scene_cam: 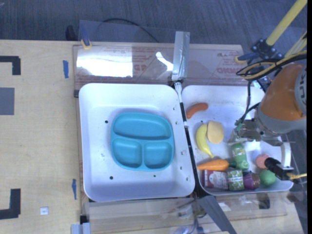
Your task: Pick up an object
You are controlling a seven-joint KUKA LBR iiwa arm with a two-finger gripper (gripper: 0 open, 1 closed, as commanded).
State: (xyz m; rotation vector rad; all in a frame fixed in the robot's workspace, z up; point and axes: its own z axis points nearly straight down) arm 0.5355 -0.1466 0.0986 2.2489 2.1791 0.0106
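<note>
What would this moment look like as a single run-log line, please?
arm: over right bin | gripper: above green can | divided plate: left bin

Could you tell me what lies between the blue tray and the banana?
In the camera view, between blue tray and banana: the left bin's white floor and the bins' adjoining rims.

Left bin [92, 130], white and shallow, holding one blue three-compartment tray [142, 140] near its middle. Wooden bench [34, 130] to the left, marked with black corner brackets [13, 65], a grey square [6, 101] and blue tape strips [65, 68]. Clear plastic sheet [126, 62] behind the bins; yellow pole [290, 16] at upper right.
</note>
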